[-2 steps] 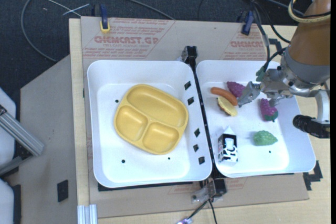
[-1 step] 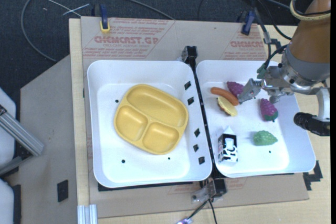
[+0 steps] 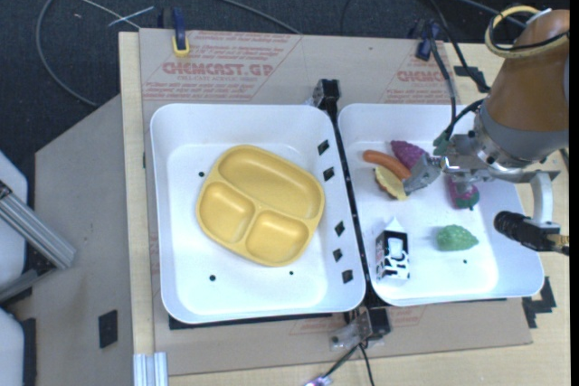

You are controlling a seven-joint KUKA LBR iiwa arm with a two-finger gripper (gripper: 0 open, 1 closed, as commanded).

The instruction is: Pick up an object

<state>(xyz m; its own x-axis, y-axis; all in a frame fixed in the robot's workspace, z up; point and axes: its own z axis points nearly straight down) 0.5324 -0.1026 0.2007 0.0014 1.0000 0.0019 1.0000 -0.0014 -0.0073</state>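
Overhead, the gripper hangs low in the right bin, its fingertips among small toy foods.

Just left of the grey fingers lie a yellow banana-like piece, an orange carrot-shaped piece and a knobbly purple piece; whether the fingers are spread or closed on anything cannot be told. A second purple lump sits under the wrist, a bumpy green lump nearer the front, and a black-and-white printed box at the front-left corner. The left bin carries a glossy yellow plastic tray with three rounded compartments. Both bins rest on a cardboard sheet.
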